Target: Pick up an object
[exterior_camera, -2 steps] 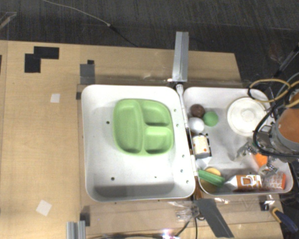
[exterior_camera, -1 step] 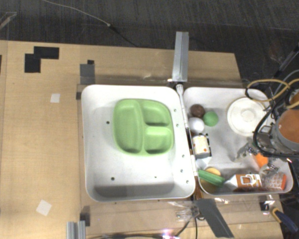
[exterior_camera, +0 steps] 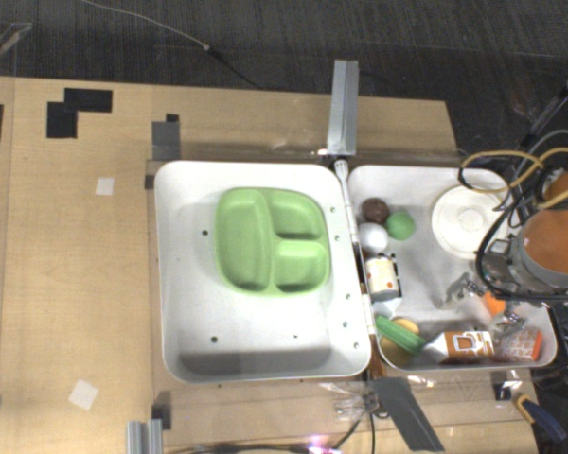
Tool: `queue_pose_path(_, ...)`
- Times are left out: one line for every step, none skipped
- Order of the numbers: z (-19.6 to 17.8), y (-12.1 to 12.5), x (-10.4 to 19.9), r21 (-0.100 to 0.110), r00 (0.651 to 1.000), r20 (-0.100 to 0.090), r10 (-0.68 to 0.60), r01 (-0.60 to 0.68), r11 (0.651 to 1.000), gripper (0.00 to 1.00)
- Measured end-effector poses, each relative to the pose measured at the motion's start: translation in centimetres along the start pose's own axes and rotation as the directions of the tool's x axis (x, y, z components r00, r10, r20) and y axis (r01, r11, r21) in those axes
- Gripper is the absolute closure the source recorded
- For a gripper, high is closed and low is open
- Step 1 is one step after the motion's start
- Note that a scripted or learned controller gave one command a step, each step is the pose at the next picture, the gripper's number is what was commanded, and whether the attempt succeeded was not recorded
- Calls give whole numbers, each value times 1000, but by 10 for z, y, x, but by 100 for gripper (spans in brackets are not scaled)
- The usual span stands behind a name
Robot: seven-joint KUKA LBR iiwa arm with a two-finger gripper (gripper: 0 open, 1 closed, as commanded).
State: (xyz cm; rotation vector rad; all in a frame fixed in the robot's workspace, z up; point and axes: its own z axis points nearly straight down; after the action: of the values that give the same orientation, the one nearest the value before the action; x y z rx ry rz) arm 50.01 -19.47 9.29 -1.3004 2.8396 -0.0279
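The right bin (exterior_camera: 426, 253) holds several small objects. A brown ball (exterior_camera: 374, 210), a green ball (exterior_camera: 400, 225) and a white ball (exterior_camera: 374, 238) lie near its left wall, and a small white and brown box (exterior_camera: 381, 276) sits below them. A green piece (exterior_camera: 399, 335) on a yellow piece (exterior_camera: 406, 326) rests at the front left. Along the front wall lies a bottle (exterior_camera: 478, 345) with an orange label. A white round lid (exterior_camera: 466, 219) sits at the back. My gripper (exterior_camera: 489, 301) hangs low over the bin's right side, just above the bottle, under the orange-banded arm (exterior_camera: 557, 239).
The left bin (exterior_camera: 185, 339) carries a green divided plate (exterior_camera: 270, 240). A metal post (exterior_camera: 344, 107) stands behind the wall between the bins. Cables (exterior_camera: 502, 173) loop over the right bin's back right corner. Wooden bench lies to the left.
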Motion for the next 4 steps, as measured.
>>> queue_pose_path(1,-3,8,-3,994,7,-113,113,994,0)
queue_pose_path(1,-1,10,-8,1000,4,-24,24,1000,0)
queue_pose_path(-14,-4,5,6,1000,15,-27,27,1000,100)
queue_pose_path(-129,-49,-32,-7,996,-1,90,-91,996,100)
